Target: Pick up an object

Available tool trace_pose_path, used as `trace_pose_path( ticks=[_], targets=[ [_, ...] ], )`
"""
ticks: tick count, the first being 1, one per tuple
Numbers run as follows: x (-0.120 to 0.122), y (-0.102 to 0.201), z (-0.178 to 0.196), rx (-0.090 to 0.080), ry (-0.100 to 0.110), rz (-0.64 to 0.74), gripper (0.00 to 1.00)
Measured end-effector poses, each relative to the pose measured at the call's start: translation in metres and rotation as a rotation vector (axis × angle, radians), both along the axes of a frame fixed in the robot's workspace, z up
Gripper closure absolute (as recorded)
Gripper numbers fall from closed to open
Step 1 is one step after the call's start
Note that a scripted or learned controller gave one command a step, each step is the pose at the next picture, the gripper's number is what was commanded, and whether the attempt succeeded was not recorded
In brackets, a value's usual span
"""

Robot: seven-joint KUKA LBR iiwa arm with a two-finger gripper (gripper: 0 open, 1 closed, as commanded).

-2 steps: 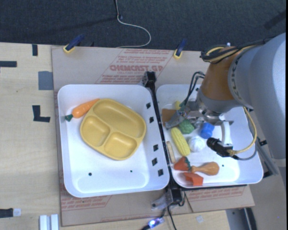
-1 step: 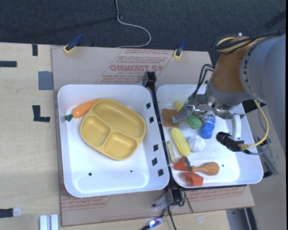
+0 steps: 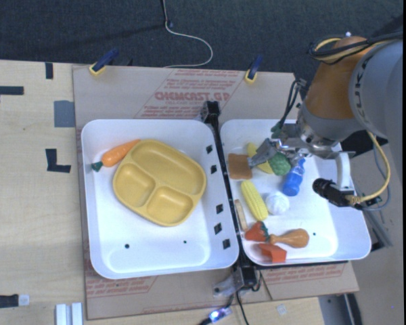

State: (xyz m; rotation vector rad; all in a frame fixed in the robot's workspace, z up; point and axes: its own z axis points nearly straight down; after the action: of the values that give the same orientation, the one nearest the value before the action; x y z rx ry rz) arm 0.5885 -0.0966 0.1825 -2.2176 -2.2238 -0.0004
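Fig. | gripper (image 3: 269, 156) over green toy (image 3: 279, 163), right bin (image 3: 352, 242) far edge | finger state can't be told | toy judged light, stiff, slippery; to be gripped across mid-body

Red, upside-down print "CHEMCAST GP" on the cardboard sheet (image 3: 189, 93) under the bins.

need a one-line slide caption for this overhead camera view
Grey KUKA arm's gripper hovers over toy food in the right white bin; yellow divided plastic tray and orange carrot in left bin.
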Motion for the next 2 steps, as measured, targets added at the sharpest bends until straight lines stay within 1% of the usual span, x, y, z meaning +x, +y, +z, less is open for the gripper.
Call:
trace_pose_path(
  ticks=[1, 2],
  targets=[
    [0.001, 0.001, 0.042, 0.000, 0.000, 0.000, 1.00],
    [0.018, 0.056, 0.030, 0.000, 0.004, 0.004, 1.00]
  ],
)
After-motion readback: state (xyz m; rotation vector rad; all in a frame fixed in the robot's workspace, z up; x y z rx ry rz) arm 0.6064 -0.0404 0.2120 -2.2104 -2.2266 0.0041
